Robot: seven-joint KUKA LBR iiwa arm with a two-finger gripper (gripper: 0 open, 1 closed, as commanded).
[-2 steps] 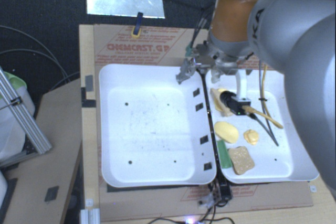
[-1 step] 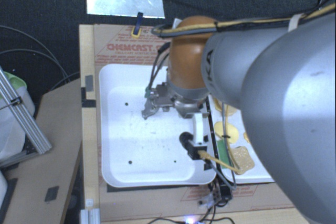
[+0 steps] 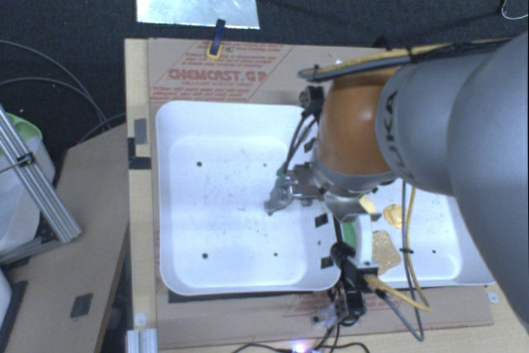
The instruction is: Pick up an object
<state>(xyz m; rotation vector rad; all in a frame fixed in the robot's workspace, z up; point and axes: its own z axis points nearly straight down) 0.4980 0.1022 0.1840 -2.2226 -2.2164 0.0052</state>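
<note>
Dark carpet surrounds my bench, where my gripper [image 3: 277, 201] hangs low over the left bin [image 3: 190, 178] at frame centre, seemingly mid-pick, its state impossible to tell.

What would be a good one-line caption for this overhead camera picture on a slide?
A grey and orange robot arm reaches over two white bins, its hand low above the left one.

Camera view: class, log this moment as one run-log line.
arm: over bins' junction | end effector: above left bin, nothing visibly held | right bin: yellow objects, green object
</note>
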